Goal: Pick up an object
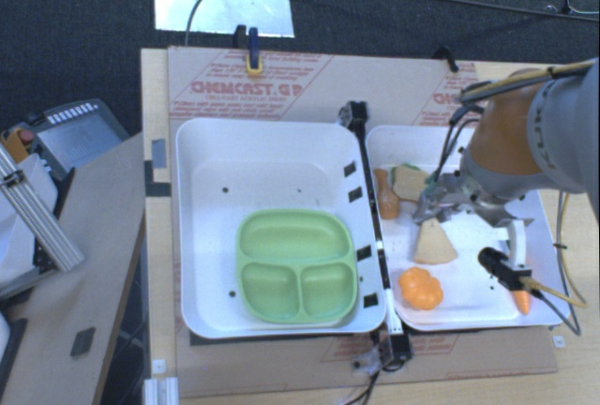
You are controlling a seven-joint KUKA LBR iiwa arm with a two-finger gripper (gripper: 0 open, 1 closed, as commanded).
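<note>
Two shallow white bins sit side by side on a sheet of cardboard (253,86) with red print, parted by a black strip (366,197). The left bin (262,159) holds a light green divided plate (298,264) with three compartments, lying flat toward the near side. The right bin (464,295) holds the loose things to pick from. A pale wedge (434,245), like a slice of cheese or bread, lies near its middle. A round orange toy fruit (420,289) rests just in front of the wedge, near the bin's front left corner. An orange-brown sausage (382,193) lies along the left wall, and a tan and green piece (408,182), perhaps a sandwich, lies just beside it toward the back. A small orange piece (521,302) shows at the near right edge; what it is cannot be told. The grey arm (539,136) with its orange band reaches in from the right over the right bin. The gripper (437,209) hangs low just behind the pale wedge, close to its tip and near the tan and green piece. Whether the tool is released or clenched cannot be told at this angle, and nothing is plainly seen in its grasp.
</note>
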